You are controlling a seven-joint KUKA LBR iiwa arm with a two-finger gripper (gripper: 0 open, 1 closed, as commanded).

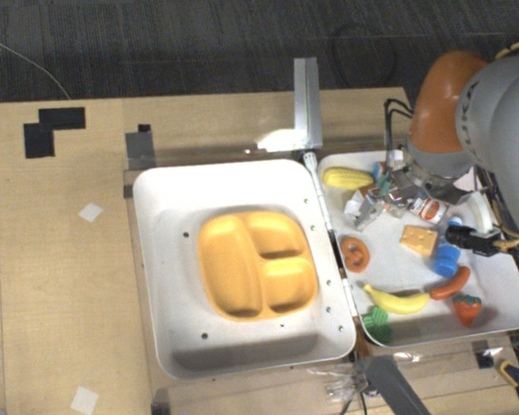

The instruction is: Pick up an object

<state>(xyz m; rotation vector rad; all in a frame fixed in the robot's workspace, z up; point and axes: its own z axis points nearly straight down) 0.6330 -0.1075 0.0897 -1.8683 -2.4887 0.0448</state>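
The right bin (512, 313) holds several toy foods. A yellow lemon-like piece (346, 178) lies at its far left, and a brown pretzel ring (355, 254) sits near the left wall. Toward the front are a banana (399, 301) and a green piece (376, 322). A tan cracker (419, 239), a blue block (445, 260), a red sausage (450, 284) and a red and green fruit (467, 309) lie to the right. My gripper (379, 201) hangs low in the bin's far half, just right of the yellow piece and above the cracker.
The left bin (168, 256) bears a yellow divided tray (254, 263). A metal post (308, 102) stands behind the wall between the bins. The grey arm with its orange band (445, 93) covers the right bin's far right corner. Cables (482, 240) trail along the right side.
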